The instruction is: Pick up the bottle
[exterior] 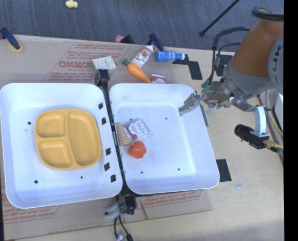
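Two small bottles lie on the cardboard behind the right bin. One is white with an orange label [143, 55]; the other is blue with a white cap [167, 56] just to its right. My gripper [190, 104] hangs over the right bin's [199, 149] far right corner, well in front of and to the right of both bottles. It touches neither, and I see nothing in it. The grey arm with its orange band [257, 39] reaches in from the right.
An orange carrot [138, 73] and a small red-and-white packet [158, 78] lie by the right bin's back rim. Inside that bin are a red tomato-like piece [137, 149], a packet [137, 129] and a wafer [122, 134]. The left bin [13, 174] holds a yellow divided plate [67, 138].
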